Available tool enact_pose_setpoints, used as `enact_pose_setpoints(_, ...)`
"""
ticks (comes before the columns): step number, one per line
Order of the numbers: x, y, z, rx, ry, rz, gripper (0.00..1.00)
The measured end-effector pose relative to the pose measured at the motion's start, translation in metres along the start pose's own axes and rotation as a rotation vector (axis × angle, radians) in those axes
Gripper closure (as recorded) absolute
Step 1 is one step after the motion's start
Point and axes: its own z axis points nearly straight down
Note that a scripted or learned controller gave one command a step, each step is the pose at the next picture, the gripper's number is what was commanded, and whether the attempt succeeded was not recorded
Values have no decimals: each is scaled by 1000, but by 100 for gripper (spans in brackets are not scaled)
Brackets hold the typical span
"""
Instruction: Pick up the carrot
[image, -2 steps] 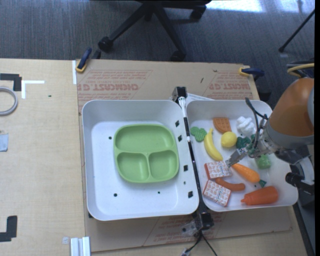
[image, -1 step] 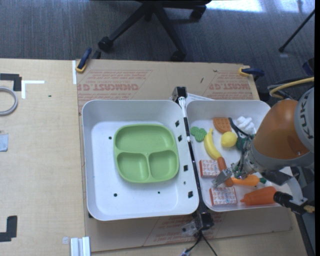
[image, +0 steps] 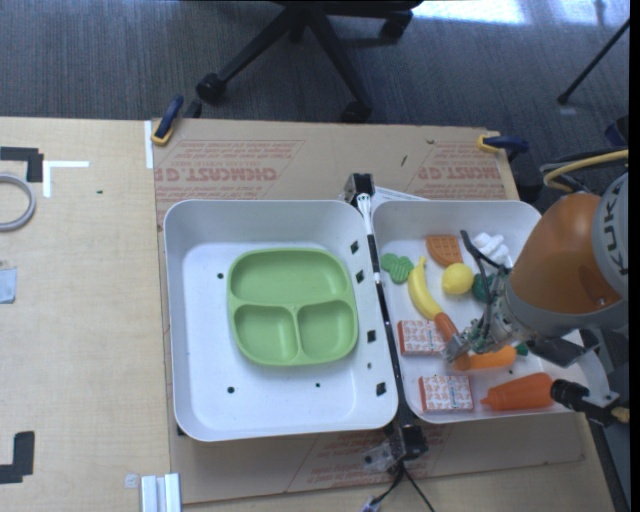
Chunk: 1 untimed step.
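Reaching in from your right, the grey arm with its orange band hangs over the right bin, its gripper low among the toy food near the bin's middle. You cannot tell from this slant whether the gripper is apart or together. Two orange pieces lie there: a small carrot-like one just beside the gripper, and a larger one along the bin's near edge; which is the carrot you cannot be sure. Around them crowd a banana, a lemon, a green piece, an orange waffle-like slab and two red-and-white packets, leaving you little bare floor. The left bin holds a green divided plate at its centre, with open white floor along its walls on every side.
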Motion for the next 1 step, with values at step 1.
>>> enact_pose_setpoints(1,32,48,-90,2,0,443,100)
